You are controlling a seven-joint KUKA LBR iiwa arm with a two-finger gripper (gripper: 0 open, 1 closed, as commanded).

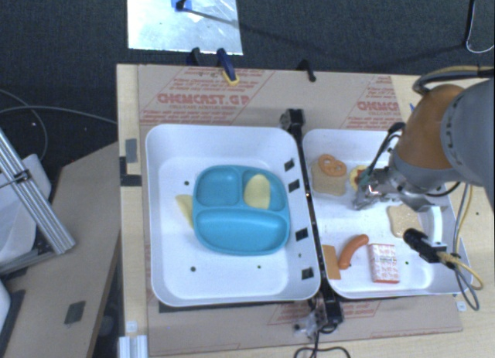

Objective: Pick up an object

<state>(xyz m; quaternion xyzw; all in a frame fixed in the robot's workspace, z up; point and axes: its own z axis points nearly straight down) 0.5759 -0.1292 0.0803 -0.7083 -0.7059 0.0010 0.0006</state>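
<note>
Sausage [353, 250] looks the likeliest pick: it lies in the right bin [340, 141], toward the near side, long axis slanting from lower left up to upper right. And the gripper [366, 192] sits up-view of it, apart from it, hovering low over the middle of that same bin with the arm [452, 136] curling in from the right. So the relation that matters: the sausage lies below and slightly left of the gripper in the view, with clear white floor between them.

Whether the gripper is parted or closed, I cannot tell from this angle, and nothing shows gripped in it.

Around it, a pretzel piece [332, 166] lies on a tan block just left of the gripper, nearer than the sausage, so that could equally be the target. A red-and-white packet [384, 262] lies just right of the sausage, an orange wedge [330, 260] just left. Over in the left bin [162, 194], a blue tray [232, 225] carries a yellow lump [257, 191], well apart from the action.
</note>
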